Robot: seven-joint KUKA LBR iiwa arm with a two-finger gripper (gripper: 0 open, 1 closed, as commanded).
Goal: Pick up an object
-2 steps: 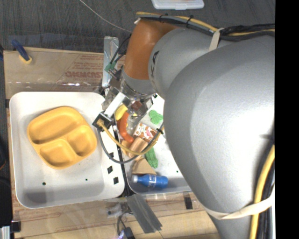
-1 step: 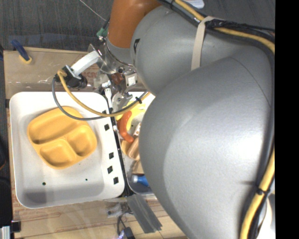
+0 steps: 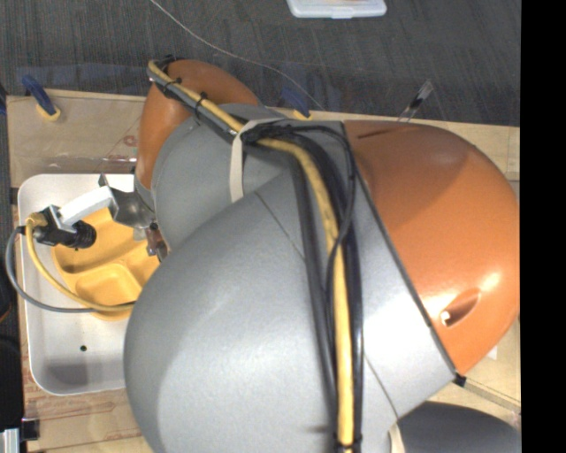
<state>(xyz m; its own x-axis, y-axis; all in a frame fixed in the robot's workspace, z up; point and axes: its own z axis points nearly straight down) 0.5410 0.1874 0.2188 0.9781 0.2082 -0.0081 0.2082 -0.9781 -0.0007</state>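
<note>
A yellow, shallow dish-like object (image 3: 99,270) lies in the left white bin (image 3: 55,358), toward its far side. My gripper (image 3: 144,232) hangs right over the object's right edge, at the end of the grey and orange arm (image 3: 292,292). The arm's bulk covers most of the gripper. A white bracket (image 3: 84,205) and a black connector (image 3: 69,234) stick out from the wrist to the left, above the yellow object. Whether the gripper touches the object is hidden.
A yellow hose (image 3: 46,270) and a thin grey cable (image 3: 12,265) loop from the wrist over the bin's left part. Blue clamps (image 3: 41,97) sit on the wooden bench edge. A white tray (image 3: 336,7) lies on the floor beyond.
</note>
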